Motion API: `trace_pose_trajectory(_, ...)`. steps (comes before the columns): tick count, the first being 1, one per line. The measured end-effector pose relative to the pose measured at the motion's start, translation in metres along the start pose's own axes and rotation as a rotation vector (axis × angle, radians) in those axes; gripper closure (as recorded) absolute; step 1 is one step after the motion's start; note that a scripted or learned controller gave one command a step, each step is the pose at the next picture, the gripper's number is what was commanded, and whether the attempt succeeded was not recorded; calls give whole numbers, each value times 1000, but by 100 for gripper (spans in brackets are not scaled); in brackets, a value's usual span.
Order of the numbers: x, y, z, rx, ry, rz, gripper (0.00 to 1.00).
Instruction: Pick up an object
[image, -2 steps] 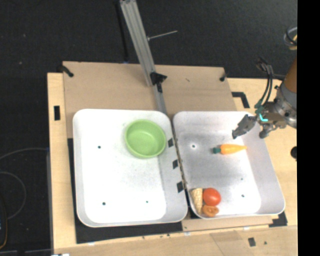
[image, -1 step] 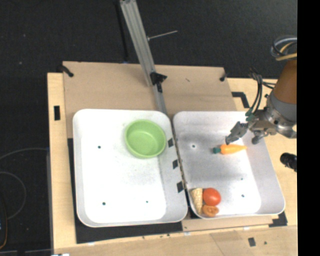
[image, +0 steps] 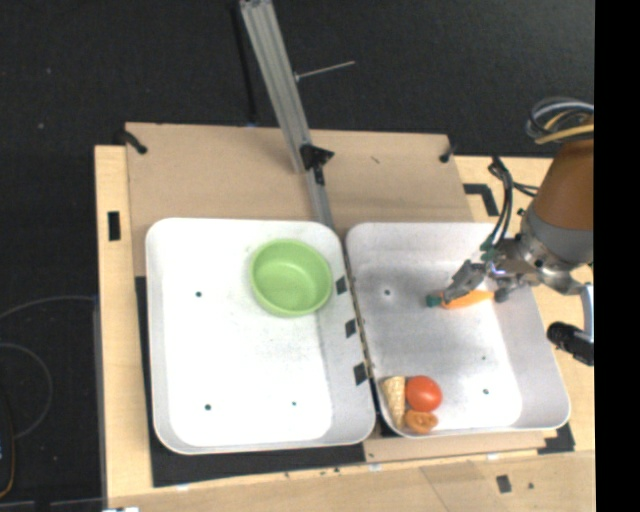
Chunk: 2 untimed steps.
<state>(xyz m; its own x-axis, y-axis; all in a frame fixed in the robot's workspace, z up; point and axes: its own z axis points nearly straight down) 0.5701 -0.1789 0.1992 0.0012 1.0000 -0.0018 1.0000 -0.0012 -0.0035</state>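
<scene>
Hovering over an orange object (image: 470, 297), gripper (image: 487, 279); grasp apparently closed, fingertips hard to see.

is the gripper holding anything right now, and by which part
It cannot be told for sure. The gripper sits right over the small orange carrot-like object with a green tip in the right white bin, near its orange end, but a clamped hold isn't visible.

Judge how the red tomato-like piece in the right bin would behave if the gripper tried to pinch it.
The red tomato looks round and glossy, so it may slip or roll from a pinch. It sits wedged against a pale piece and an orange piece in the right bin's near corner, which probably crowds the gripper.
</scene>
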Motion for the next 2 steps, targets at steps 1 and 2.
trace_pose_trajectory(1,9,-3,56,1,1,1,0)
trace_pose_trajectory(2,8,-2,42,-7,2,5,100)
